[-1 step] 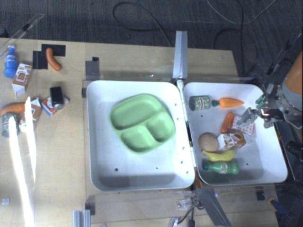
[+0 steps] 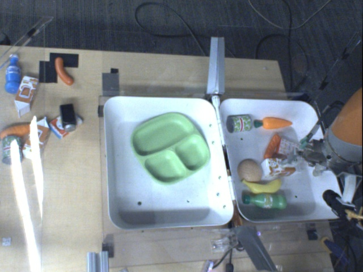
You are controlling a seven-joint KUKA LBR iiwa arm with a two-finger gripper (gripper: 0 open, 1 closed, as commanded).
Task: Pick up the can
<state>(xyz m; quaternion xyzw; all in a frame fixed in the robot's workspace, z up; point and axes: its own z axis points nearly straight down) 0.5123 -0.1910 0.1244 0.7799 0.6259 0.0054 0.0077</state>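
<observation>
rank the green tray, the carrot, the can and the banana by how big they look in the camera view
1. green tray, clearly largest
2. banana and carrot, too alike to separate
3. can, smallest

Glossy green plastic tray (image 2: 170, 147)

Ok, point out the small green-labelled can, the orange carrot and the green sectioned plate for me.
Small green-labelled can (image 2: 240, 123): camera view, on the middle of its label.
Orange carrot (image 2: 276, 123): camera view, on the middle of its body.
Green sectioned plate (image 2: 164, 136): camera view, on the floor of its largest section.
</observation>
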